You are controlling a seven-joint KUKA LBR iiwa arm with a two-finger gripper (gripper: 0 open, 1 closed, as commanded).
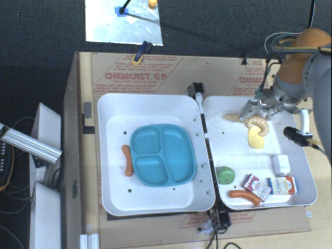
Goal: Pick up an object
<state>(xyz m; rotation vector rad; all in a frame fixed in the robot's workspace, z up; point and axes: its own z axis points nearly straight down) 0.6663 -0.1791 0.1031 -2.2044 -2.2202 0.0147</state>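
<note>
Overhead, the gripper (258, 109) hangs low in the right bin (306, 162), its tips just above a curled tan pastry (258, 123); what it grips, if anything, I cannot tell; a yellow piece (256, 138) lies touching the pastry; the left bin (111, 134) bears a blue divided plate (162, 154) and a sausage (127, 160).

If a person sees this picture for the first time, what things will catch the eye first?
The blue divided plate in the left bin stands out first, with an orange sausage lying beside it on its left. Next is the grey arm with its gripper low over the right bin, above a curled pastry and a yellow piece.
</note>
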